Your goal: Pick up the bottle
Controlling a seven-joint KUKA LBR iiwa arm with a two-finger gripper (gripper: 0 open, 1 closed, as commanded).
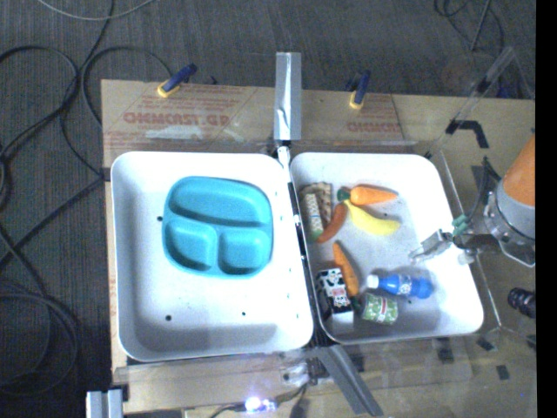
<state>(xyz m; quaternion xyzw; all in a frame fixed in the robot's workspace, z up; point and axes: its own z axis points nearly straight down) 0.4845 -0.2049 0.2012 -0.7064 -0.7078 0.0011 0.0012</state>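
Bench w/ two white bins side by side. Left bin [130, 259] holds a blue tray [219, 225] w/ three compartments, lying flat near the bin's middle. Right bin [435, 181] holds the small items. Bottle [400, 285], blue w/ white cap, lies on its side in the near-right part of that bin, cap toward the left. Just beside it on the near side, touching or almost so: a green can [379, 308], also lying down. Left of these, a small black-and-white carton [332, 291] against the bin's left wall. Three carrots: one at the far side [372, 195], one slanted by the left wall [333, 223], one lower down, near centre [346, 268]. A banana [372, 221] lies just below the far carrot. A brown packet [313, 209] sits along the left wall. Gripper [432, 246] reaches in over the bin's right rim, above and right of the bottle, apart from it, nothing between its fingers; open or closed: cannot tell.
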